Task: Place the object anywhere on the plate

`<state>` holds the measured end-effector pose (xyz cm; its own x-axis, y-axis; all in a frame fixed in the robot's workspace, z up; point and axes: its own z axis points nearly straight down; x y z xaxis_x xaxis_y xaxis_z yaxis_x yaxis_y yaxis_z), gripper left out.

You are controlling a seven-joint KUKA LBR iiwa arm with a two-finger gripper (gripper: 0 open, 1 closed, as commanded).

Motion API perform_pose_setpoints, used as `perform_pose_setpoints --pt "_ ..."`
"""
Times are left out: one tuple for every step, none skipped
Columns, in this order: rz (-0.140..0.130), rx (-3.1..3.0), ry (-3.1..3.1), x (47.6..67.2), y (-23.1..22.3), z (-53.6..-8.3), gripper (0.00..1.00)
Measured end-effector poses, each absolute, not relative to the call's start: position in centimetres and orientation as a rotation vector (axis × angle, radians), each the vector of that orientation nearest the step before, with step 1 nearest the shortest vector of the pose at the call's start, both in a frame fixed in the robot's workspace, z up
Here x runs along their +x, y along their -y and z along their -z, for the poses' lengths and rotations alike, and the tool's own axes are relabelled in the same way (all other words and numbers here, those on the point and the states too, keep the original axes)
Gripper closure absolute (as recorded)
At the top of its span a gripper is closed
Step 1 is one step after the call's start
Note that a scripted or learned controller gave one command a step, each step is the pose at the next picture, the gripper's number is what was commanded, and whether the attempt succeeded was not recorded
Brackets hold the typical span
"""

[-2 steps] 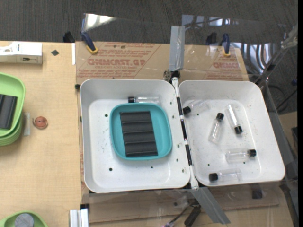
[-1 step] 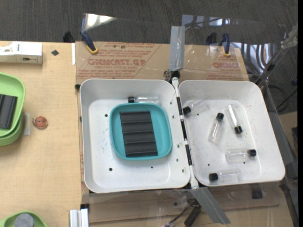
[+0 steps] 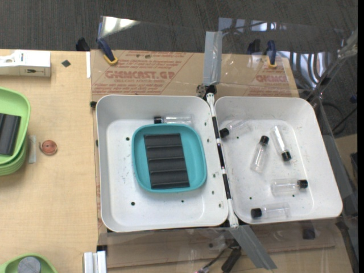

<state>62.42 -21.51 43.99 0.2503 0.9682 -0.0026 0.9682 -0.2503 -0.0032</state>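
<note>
Two shallow white bins sit side by side on a wooden bench, seen from above at a slant. The left bin holds a teal square plate at its centre, with a dark ribbed insert lying on it. One clear vial with a black cap lies just above the plate, near the bin's upper wall. The right bin holds five more clear, black-capped vials, scattered and lying on their sides, apart from one another. A green dish sits at the frame's left edge.
</note>
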Motion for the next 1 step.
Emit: perform_pose_setpoints --pt "-0.006 -2.483 1.923 62.42 21.51 -43.99 0.0"
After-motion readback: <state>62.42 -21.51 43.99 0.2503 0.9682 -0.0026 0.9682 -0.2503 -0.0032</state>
